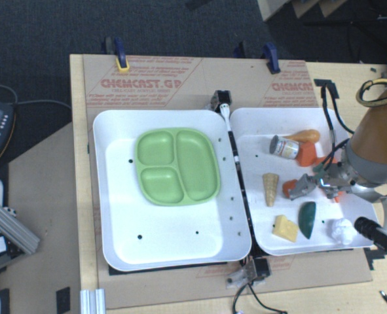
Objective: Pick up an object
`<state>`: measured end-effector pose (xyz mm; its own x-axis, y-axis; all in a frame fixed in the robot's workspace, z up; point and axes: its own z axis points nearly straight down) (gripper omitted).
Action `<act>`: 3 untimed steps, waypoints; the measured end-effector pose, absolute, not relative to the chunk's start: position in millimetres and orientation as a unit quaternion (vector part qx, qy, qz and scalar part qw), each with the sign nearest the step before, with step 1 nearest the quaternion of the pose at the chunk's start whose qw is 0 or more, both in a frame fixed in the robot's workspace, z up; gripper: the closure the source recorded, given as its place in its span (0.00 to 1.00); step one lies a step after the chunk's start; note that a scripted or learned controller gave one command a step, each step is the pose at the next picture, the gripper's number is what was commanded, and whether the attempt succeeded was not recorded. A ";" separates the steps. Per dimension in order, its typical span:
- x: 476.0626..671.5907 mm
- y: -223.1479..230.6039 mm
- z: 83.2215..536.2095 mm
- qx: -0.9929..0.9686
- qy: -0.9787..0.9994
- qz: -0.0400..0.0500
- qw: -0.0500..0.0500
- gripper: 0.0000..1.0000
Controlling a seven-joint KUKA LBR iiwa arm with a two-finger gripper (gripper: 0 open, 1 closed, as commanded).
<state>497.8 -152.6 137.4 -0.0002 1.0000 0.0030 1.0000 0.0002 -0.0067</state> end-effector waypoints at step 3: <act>508.2 -150.6 156.3 -0.707 -0.708 -0.002 -0.003 1.00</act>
